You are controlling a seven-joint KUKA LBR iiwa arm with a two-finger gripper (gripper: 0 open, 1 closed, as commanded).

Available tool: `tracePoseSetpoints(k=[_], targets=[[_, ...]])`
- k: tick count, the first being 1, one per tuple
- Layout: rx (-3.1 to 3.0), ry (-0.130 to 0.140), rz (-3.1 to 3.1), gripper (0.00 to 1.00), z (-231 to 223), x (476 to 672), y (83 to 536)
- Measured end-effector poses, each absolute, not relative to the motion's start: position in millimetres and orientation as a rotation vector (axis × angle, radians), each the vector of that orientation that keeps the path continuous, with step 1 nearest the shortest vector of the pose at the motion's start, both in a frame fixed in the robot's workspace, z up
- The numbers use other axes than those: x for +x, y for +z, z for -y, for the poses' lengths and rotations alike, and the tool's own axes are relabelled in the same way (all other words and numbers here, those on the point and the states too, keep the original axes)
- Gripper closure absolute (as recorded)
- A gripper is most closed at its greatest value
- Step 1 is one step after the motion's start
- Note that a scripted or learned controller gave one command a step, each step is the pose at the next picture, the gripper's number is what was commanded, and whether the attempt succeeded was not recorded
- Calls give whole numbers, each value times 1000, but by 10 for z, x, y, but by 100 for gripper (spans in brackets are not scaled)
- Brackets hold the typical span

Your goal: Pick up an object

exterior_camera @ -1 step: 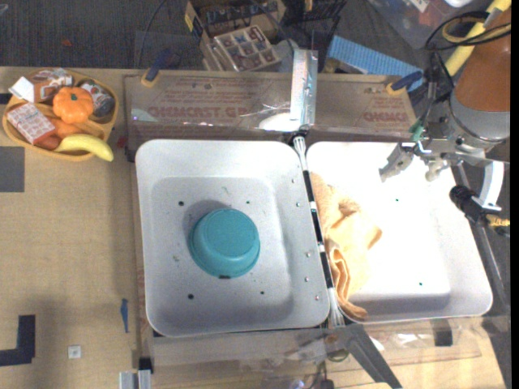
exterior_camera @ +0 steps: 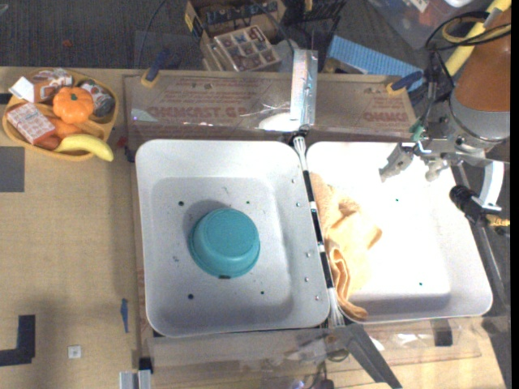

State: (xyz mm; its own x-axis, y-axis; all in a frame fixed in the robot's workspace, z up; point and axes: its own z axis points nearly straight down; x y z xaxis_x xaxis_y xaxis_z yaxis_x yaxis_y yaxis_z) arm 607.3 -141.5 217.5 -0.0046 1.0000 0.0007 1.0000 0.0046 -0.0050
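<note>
A teal bowl [exterior_camera: 225, 242] lies upside down in the middle of the left bin [exterior_camera: 162, 168]. A crumpled yellow-orange cloth [exterior_camera: 345, 237] lies along the left wall of the right bin [exterior_camera: 422, 290], draped partly over the divider. My gripper [exterior_camera: 413, 167] hangs over the back right part of the right bin, well apart from the cloth. It is open, its two fingers [exterior_camera: 394, 164] spread with nothing between them.
A plate of toy food [exterior_camera: 57, 116] with a pumpkin and a banana sits on the bench at the far left. A clear plastic wall [exterior_camera: 219, 108] runs behind both bins, with boxes and cables beyond it.
</note>
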Motion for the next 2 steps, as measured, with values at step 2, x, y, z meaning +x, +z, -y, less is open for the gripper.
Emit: tracePoseSetpoints(k=[2], targets=[[-2461, 7, 1946, 0, 702, 6169, 1812]])
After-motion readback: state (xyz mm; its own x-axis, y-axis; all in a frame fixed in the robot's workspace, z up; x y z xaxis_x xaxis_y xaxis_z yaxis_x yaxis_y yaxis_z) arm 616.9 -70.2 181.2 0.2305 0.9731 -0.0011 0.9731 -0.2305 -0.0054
